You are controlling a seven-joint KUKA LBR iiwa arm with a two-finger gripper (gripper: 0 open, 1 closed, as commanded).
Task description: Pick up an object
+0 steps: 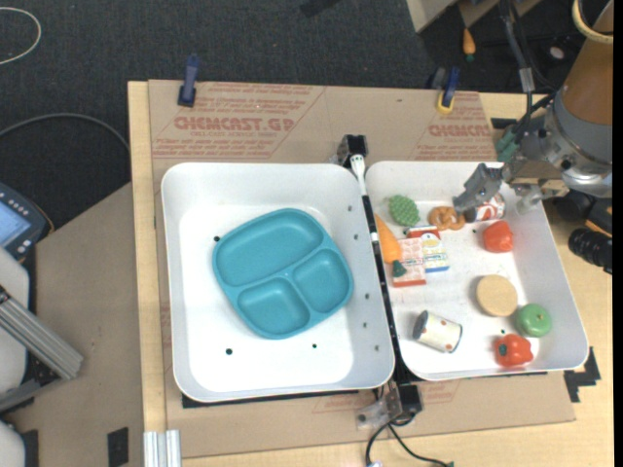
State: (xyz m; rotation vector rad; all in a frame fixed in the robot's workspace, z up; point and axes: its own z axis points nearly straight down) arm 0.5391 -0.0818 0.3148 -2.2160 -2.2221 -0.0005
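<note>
The grey arm (584, 115) enters from the right edge, its orange band uppermost, wrist angled down and leftward. The gripper (479, 195) hangs low at the arm's left end, pointing down and to the left.

Illumination is bright, even and overhead; shadows are soft and short. White bins (185, 261) approach overexposure. Focus is slightly soft throughout.
</note>
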